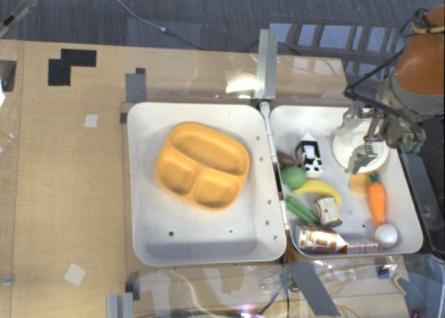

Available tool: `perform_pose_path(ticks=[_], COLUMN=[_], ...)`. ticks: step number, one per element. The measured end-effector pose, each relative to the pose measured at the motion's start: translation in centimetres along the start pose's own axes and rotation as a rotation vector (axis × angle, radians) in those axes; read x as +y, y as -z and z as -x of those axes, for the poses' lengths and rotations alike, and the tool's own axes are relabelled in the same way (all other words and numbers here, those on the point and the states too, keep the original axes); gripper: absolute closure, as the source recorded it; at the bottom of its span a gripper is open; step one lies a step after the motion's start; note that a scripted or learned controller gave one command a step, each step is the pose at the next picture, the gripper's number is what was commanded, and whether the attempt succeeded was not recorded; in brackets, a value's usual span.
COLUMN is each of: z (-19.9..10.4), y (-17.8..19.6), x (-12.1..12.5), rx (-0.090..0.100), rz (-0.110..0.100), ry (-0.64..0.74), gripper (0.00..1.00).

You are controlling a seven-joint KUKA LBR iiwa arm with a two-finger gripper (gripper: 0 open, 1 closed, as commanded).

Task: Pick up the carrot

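Carrot [376, 202]: right bin [411, 202], near its right wall; apart from the gripper, not held
Carrot axis: long axis runs roughly up and down the view; green top at the far end, narrow tip toward the near wall, beside a white egg [386, 234]
Gripper [363, 159]: hangs over a white plate [348, 148] in the far right corner, just above the carrot's green top; fingers look slightly parted with nothing between them (small in the view, so this is a judgement)
Neighbours: small yellow piece [358, 183] touching the carrot's top on the left; banana [318, 188], toy cow [310, 156], can [327, 211] further left
Left bin [142, 170]: holds a yellow divided tray [201, 165]
Risks: fingers closing along the long axis, not across it, would likely slip off; a descent too near the top could strike the plate rim or catch the yellow piece; the bin wall leaves little room for the outer finger; a nudge could roll the egg
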State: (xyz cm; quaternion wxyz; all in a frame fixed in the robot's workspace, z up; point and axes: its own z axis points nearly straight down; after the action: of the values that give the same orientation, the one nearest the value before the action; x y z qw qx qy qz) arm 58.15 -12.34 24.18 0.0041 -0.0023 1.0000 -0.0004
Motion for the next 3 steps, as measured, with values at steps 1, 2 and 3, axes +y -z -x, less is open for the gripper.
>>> perform_pose_path(ticks=[1,2,3], z=[-2.2,-8.8,-8.2], y=[-14.3,-14.9,-13.5], x=[-3.8,-7.6,-7.5], rx=[-0.006,-0.012,-0.034], rz=[-0.002,-0.005,-0.010], ry=[-0.107,-0.123,-0.116], gripper=[0.00,0.00,1.00])
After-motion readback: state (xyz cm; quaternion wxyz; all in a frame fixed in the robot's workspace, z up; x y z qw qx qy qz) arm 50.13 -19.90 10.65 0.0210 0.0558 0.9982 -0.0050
